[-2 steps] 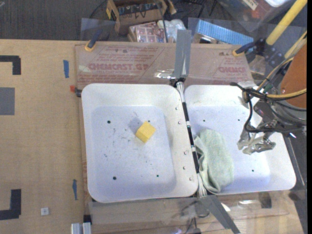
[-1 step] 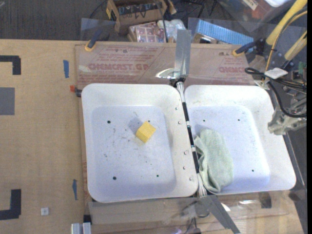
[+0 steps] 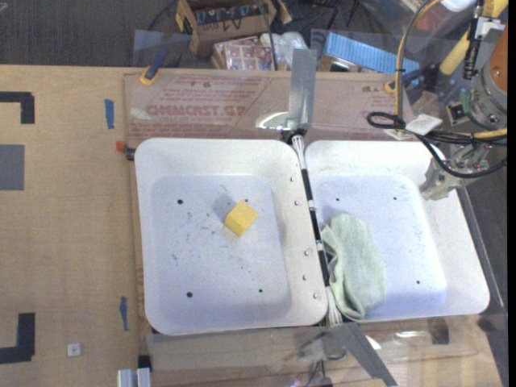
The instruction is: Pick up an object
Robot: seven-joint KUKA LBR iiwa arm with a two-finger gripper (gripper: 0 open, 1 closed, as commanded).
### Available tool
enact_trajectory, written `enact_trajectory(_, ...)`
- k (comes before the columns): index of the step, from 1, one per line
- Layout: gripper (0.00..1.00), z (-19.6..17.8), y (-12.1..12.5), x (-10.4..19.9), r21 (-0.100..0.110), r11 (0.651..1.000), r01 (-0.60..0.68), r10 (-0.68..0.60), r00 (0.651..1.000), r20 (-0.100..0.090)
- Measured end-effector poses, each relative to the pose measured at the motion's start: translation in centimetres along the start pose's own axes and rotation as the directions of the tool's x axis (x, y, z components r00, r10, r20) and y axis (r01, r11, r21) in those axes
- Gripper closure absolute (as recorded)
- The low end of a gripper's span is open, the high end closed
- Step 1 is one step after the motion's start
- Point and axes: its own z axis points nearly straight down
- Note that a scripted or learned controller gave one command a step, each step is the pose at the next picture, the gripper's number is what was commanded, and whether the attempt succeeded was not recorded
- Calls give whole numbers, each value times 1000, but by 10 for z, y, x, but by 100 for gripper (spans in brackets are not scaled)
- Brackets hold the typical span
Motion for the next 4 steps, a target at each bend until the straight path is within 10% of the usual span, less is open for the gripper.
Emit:
enact_trajectory(1, 100, 61, 2, 43, -5, 983, 181, -181, 983, 1)
enact_trajectory(2, 100, 57, -31, 6, 0, 990, 142, -142, 990, 1)
enact_trajectory(3, 100, 67, -13, 53, -6, 945, 328, -328, 945, 2)
enact_trajectory(4, 100, 80, 56, 83, -6, 778, 628, -628, 778, 4)
